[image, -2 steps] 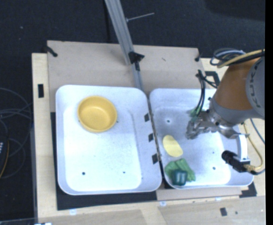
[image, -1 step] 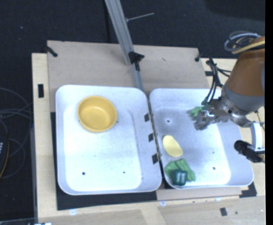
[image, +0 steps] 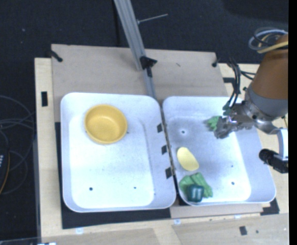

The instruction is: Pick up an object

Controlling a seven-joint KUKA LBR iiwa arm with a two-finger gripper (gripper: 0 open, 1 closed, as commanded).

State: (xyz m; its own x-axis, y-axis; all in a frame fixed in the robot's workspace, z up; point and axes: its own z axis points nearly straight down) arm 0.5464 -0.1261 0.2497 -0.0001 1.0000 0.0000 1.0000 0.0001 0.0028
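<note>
My gripper (image: 223, 130) hangs over the upper middle of the right bin (image: 250, 152), reaching in from the right. A small green thing (image: 213, 121) sits right against the gripper's left side; whether it is held or lies on the bin floor cannot be made out. A pale yellow oval object (image: 188, 159) lies lower left in the same bin. Below it, at the front rim, rests a green leafy object with a darker green piece (image: 195, 187).
The left bin (image: 113, 182) holds a yellow bowl (image: 105, 124) in its upper left part. A grey metal post (image: 132, 29) slants down to the divide between the bins. Cables and a handheld device lie off the bench at left.
</note>
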